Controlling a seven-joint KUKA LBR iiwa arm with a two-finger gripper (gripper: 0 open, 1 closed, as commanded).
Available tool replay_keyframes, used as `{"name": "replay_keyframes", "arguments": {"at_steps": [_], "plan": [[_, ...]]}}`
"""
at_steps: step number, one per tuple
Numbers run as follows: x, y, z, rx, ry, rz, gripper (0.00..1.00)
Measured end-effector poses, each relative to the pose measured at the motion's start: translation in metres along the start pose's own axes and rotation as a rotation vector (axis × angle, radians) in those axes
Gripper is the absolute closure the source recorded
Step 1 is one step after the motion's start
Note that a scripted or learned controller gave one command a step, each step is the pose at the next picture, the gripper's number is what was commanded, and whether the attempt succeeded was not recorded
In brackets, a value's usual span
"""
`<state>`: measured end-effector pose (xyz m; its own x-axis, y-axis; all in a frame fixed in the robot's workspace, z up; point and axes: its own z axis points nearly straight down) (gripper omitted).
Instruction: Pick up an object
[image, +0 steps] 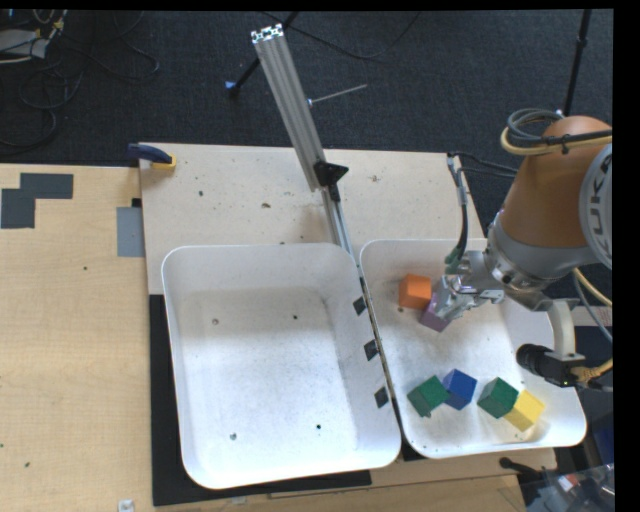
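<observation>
We find the claw (450, 300) right of centre in the frame, low over the right bin (560, 432). It sits directly above a purple block (434, 319), and whether its fingers are apart or closed on anything we cannot tell from this angle.

The purple block lies just under the claw, touching or nearly touching an orange block (415, 292) to its upper left. We judge both to be small, stiff, light cubes with flat faces, probably a little slick, so a squeeze across two opposite faces should hold; the orange neighbour crowds one side of the purple one.

Toward the lower right of the frame lie a green block (427, 395) against a blue block (460, 388), then a second green block (497, 397) beside a yellow block (527, 410). These pairs also touch, leaving little finger room between them.

The left bin (180, 300) fills the lower middle of the frame.
</observation>
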<state>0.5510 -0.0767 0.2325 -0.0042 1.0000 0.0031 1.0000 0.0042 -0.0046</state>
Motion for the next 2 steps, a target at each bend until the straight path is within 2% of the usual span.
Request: {"name": "replay_keyframes", "arguments": {"at_steps": [1,2], "plan": [[0.058,0.013,0.006,-0.001,-0.001,0.000,1.00],[0.110,0.014,-0.004,-0.002,-0.001,0.000,1.00]]}}
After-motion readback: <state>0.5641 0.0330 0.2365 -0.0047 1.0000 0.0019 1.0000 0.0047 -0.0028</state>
